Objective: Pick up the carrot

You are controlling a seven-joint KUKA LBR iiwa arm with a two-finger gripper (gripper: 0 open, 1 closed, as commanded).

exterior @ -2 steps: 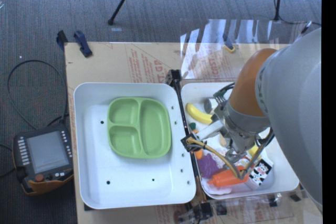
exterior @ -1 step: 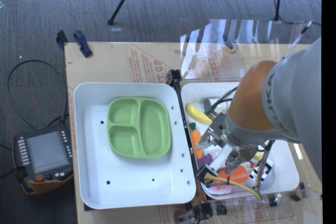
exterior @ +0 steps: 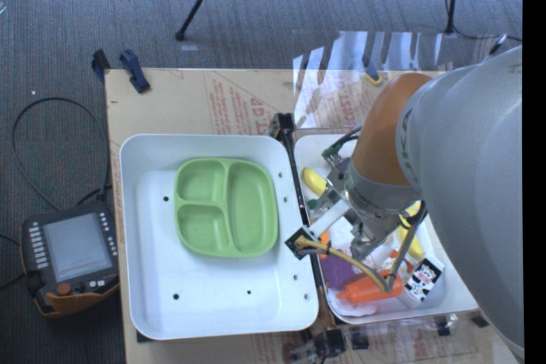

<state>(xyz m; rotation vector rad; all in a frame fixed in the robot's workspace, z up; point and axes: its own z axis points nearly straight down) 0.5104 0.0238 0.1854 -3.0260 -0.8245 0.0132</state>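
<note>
While the arm reached in from the right, things stood as listed.

Arm: the grey arm (exterior: 478,175) with its orange band (exterior: 388,132) hung over the right bin (exterior: 452,290) and hid much of what lay inside.

Gripper: the gripper (exterior: 367,256) sat low over the middle of the right bin, just above the carrot; its wrist and cables covered its tip, so I could not tell whether it was released, clenched or grasping anything.

Carrot: the orange carrot (exterior: 368,291) lay near the front edge of the right bin, roughly lengthwise along that edge, just beside the purple item and close under the gripper. Whether the gripper touched it could not be made out.

Purple item: a purple object (exterior: 339,271) lay in the right bin, left of the carrot and near the wall between the bins.

Yellow items: one yellow piece (exterior: 313,181) lay towards the back left of the right bin; another yellow piece (exterior: 413,245) showed under the arm on the right.

Small box: a white box with dark markings (exterior: 421,280) rested in the front right corner, just right of the carrot.

Left bin: the left bin (exterior: 153,268) held a green divided tray (exterior: 227,206) with three compartments, lying flat near its centre.

Floor: a handheld control pendant (exterior: 72,253) lay on the carpet left of the bench.
</note>
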